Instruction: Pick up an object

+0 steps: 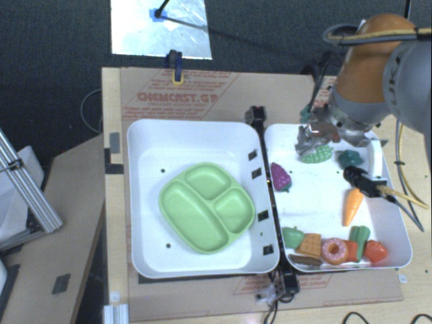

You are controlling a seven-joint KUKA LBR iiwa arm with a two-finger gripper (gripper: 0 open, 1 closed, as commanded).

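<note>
My gripper (pixel 312 142) hangs low over the far part of the right bin (pixel 317 187), right above a pale green round toy (pixel 317 155) that it touches or nearly touches. A purple toy (pixel 281 177) lies by the bin's left wall. A teal piece (pixel 349 158) sits to the right of the gripper. An orange carrot (pixel 352 206) lies at the right. Along the near edge sit a green pepper (pixel 293 236), a waffle (pixel 310 245), a pink donut (pixel 335 250), a green piece (pixel 359 237) and a red toy (pixel 375 251).
The left bin (pixel 148 248) holds a green divided plate (pixel 206 208). Black clips (pixel 256 117) run along the divider between the bins. A black and yellow cable (pixel 378 187) crosses the right bin's right side. The grey and orange arm (pixel 378 66) looms above the far right.
</note>
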